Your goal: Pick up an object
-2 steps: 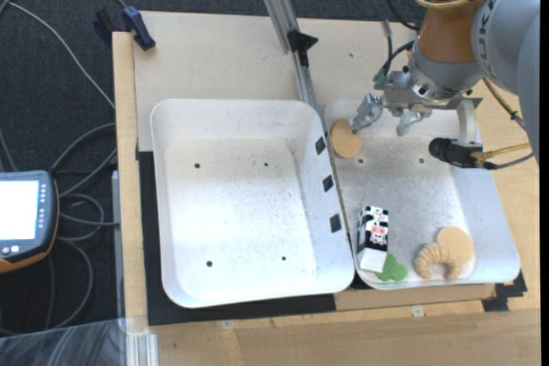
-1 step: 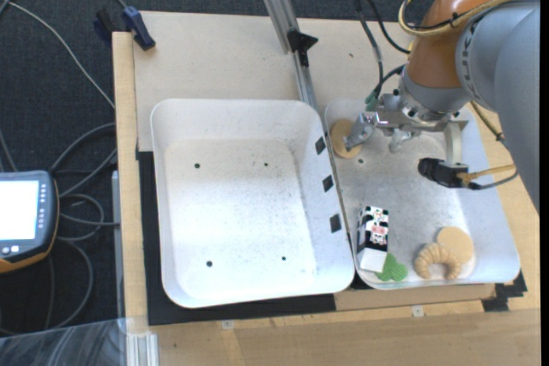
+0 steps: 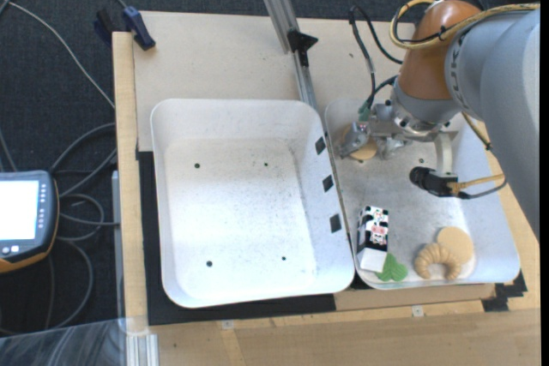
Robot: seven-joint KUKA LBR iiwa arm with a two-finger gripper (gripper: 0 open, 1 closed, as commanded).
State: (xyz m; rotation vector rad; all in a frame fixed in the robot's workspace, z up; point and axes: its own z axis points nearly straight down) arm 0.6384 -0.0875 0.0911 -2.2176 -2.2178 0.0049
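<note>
Two shallow white plastic bins sit side by side on the pale wooden bench (image 3: 214, 56): left bin (image 3: 171, 120), right bin (image 3: 489, 266). Near front edge of the right bin: small black-and-white cow-print carton (image 3: 374, 228), flat green leaf-shaped piece (image 3: 394, 269) just in front of it, tan croissant-shaped toy (image 3: 446, 253) to their right. Two-finger gripper (image 3: 364, 141) over right bin's rear-left corner.

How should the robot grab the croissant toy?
Probably from straight above, jaws across the croissant's thick middle, where it looks plumpest. It lies flat in the right bin's near corner, curled ends toward the rim, so a sideways approach looks cramped.
</note>
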